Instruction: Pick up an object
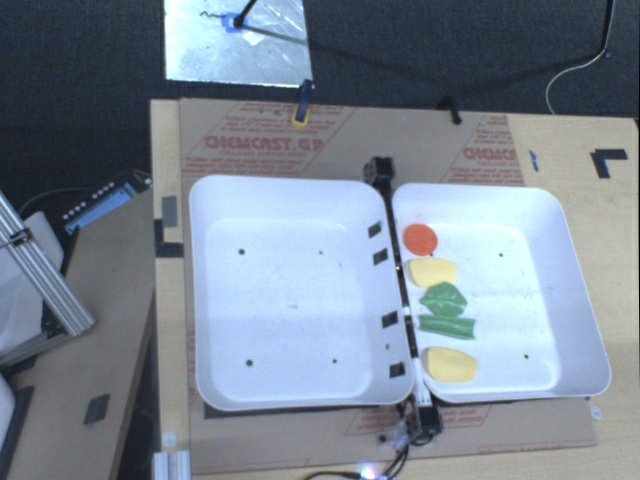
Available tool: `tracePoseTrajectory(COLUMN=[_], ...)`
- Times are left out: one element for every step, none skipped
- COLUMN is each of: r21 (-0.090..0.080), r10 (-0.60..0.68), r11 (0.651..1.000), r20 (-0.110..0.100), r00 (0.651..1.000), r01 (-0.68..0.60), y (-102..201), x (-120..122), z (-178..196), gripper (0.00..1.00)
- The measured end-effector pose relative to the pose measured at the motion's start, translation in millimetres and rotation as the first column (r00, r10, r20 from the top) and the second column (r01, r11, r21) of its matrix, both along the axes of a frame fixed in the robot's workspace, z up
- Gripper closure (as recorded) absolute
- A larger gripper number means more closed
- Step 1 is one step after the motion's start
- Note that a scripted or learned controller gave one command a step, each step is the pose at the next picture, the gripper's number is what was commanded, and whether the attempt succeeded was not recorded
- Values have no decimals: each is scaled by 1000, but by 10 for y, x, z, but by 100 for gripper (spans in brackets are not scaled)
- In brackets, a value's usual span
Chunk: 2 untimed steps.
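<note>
Two white bins side by side on bench; left bin (290, 298) has nothing loose in it, right bin (560, 268) holds all the candidates, lined up along its left wall near the divider (400, 288). Top to bottom: orange round piece (420, 239), pale yellow piece (432, 272) just below it, leafy green piece (442, 298), long green pod-like piece (446, 326) touching or nearly touching the leafy one, then a yellow piece (450, 365) nearest the front. Gripper state: can't tell. Step in hand, as I judge it: approach + choose a target, nothing lifted yet. Best pick prob. the orange round one or the front yellow one, since each has some bare floor around it; the two greens sit too close together, risk of grabbing both or nudging one. All items hug the left wall, so come in from the open right side of the bin w/ fingers aligned so neither hits the wall or divider clips. Pieces look flat + low, so descend fully to floor before closing, lift straight up.
</note>
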<state>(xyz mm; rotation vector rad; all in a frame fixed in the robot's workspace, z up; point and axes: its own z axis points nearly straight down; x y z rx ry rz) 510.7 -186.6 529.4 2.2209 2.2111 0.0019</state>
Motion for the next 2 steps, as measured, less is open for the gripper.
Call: tracePoseTrajectory(r21=[8, 1], r10=[11, 11], r11=[1000, 1000], r20=[-14, 11], r00=[1000, 1000], r01=[-11, -11], y=[544, 651], x=[-254, -239], z=[-1111, 132], gripper=[100, 100])
